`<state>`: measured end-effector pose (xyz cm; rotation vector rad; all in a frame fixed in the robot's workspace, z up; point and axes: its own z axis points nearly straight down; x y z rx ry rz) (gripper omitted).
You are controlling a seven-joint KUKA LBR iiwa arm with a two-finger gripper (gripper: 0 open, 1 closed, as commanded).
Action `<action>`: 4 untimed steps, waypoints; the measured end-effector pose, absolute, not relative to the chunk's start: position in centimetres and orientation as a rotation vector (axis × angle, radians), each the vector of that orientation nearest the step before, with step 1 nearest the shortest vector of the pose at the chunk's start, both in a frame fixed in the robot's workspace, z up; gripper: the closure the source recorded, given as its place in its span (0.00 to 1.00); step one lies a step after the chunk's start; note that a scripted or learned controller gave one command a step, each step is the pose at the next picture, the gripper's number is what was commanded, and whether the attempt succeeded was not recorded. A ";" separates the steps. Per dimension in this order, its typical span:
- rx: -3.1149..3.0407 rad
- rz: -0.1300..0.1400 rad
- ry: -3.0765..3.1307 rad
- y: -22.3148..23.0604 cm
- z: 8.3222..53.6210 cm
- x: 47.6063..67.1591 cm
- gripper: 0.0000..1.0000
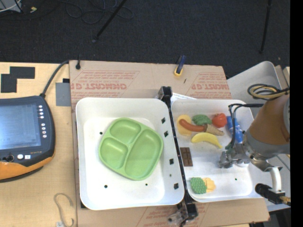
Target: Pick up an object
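The fingers (pixel 229 161) are down on the floor of the right bin (pixel 236 186), near its right side; whether they are spread or closed cannot be told from this slant, and nothing shows between them. Just left of them lies a yellow banana (pixel 206 139), with a red hot dog (pixel 191 125), a green broccoli piece (pixel 202 119) and a red tomato (pixel 219 120) clustered behind it toward the bin's far wall. A dark brown chocolate bar (pixel 186 157) lies by the bin's left edge, and a green-and-yellow corn cob (pixel 202 185) sits near the front wall. The left bin (pixel 90 174) holds a green divided plate (pixel 131 148). On the table (pixel 28 193), well left of both bins, rests a teach pendant (pixel 23 134) with an orange rim.
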<state>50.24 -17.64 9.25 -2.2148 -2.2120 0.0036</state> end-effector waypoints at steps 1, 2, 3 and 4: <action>-2.230 0.000 -2.213 -18.9 14.3 50.2 1.00; -2.230 0.000 -2.213 -19.1 19.0 49.3 1.00; -2.222 -0.001 -2.223 -19.2 23.0 49.3 1.00; -2.214 0.001 -2.222 -13.9 21.8 49.8 1.00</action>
